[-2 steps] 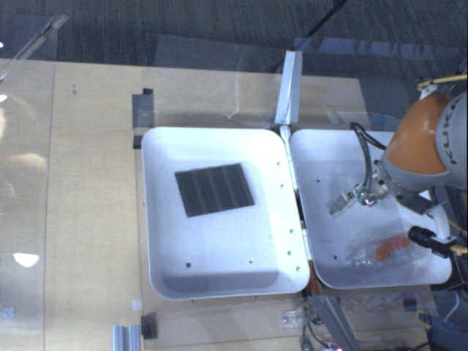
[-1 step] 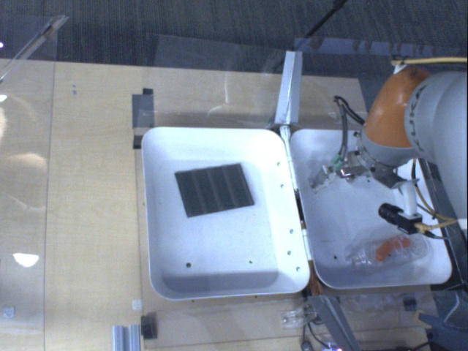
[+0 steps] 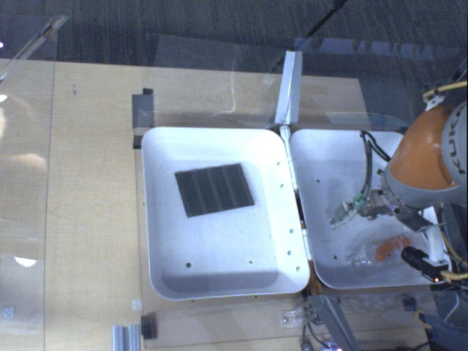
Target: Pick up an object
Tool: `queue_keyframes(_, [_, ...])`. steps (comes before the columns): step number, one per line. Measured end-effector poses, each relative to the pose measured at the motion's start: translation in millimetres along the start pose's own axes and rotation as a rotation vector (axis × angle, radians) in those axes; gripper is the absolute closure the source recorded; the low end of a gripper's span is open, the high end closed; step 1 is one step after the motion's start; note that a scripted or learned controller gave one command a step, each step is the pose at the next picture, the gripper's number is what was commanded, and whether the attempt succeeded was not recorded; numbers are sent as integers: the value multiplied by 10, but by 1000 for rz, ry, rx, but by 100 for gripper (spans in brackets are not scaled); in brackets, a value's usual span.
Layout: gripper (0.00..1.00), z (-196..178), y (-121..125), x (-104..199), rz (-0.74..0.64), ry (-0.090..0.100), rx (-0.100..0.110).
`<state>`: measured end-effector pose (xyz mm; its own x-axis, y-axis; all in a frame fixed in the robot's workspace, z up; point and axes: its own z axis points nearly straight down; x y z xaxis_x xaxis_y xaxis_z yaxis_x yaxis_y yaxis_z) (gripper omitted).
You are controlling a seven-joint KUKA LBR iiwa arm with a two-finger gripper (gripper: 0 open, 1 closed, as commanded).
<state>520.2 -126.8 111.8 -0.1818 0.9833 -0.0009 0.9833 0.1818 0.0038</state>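
Observation:
A dark grey ribbed rectangular pad (image 3: 214,189) lies flat in the left bin (image 3: 157,269), towards its upper middle. My gripper (image 3: 345,213) hangs over the middle of the right bin (image 3: 322,159), pointing left, under the grey arm with its orange band (image 3: 424,152). Just below and right of the gripper, near the bin's front edge, an orange object (image 3: 388,248) lies beside a clear, plastic-looking piece (image 3: 361,257). Nothing can be made out in the gripper.
The two white bins sit side by side on a wooden bench (image 3: 80,196), with a metal post (image 3: 289,93) rising behind the seam between them. Small black clamps (image 3: 145,101) stand off the left bin's corners.

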Motion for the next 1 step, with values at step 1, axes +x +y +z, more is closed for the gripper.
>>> queue_keyframes(1, [0,155,-375,-282,-109,0,0])
